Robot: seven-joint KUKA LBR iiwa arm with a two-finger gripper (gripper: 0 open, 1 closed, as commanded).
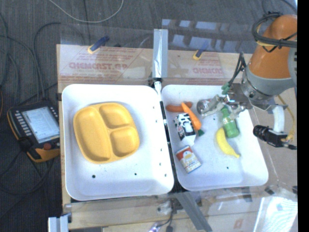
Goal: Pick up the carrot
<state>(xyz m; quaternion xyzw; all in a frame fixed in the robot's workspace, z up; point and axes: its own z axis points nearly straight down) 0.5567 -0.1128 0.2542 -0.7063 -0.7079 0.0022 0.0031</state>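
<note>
Carrot (191,116) lying in right bin (251,178), touching milk carton (184,126) and sausage (176,108). Gripper (208,106) just beside, jaw state impossible to tell. Risk: snagging neighbours, missing carrot.

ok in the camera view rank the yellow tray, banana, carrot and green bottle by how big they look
1. Yellow tray, by far the largest.
2. Banana, carrot and green bottle look close in size; the end effector partly covers the bottle, so I would not rank these three.
</note>
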